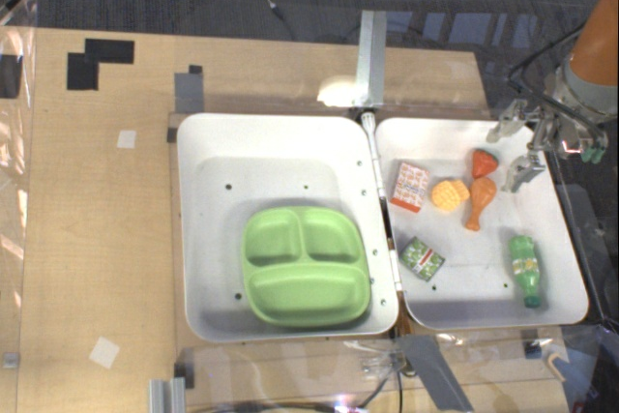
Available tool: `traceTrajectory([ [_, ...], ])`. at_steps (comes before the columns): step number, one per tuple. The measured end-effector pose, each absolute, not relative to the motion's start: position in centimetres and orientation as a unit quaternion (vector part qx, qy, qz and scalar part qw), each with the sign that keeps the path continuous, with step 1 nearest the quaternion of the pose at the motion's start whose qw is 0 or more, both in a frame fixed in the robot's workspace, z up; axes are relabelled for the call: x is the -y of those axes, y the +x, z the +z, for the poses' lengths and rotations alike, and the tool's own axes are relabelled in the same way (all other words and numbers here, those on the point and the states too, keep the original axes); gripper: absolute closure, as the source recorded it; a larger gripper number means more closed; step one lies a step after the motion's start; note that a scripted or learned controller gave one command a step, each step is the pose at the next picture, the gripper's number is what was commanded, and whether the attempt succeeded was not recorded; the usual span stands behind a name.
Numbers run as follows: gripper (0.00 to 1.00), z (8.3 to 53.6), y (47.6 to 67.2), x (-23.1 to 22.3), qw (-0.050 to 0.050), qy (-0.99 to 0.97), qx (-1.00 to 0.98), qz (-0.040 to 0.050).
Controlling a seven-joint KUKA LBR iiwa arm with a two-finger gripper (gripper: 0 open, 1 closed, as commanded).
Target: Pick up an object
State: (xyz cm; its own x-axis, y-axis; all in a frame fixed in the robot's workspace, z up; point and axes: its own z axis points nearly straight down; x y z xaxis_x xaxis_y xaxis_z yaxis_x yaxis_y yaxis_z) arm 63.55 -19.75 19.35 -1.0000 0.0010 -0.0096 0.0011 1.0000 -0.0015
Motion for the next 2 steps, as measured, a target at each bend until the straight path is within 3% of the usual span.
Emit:
traceTrajectory([
  [1,0.00,9.0,64.7,18.8,0.008,0.050,-0.999,-0.0011],
  [2,1.00,10.4,65.0,18.6,0.013,0.045,-0.999,-0.0016],
])
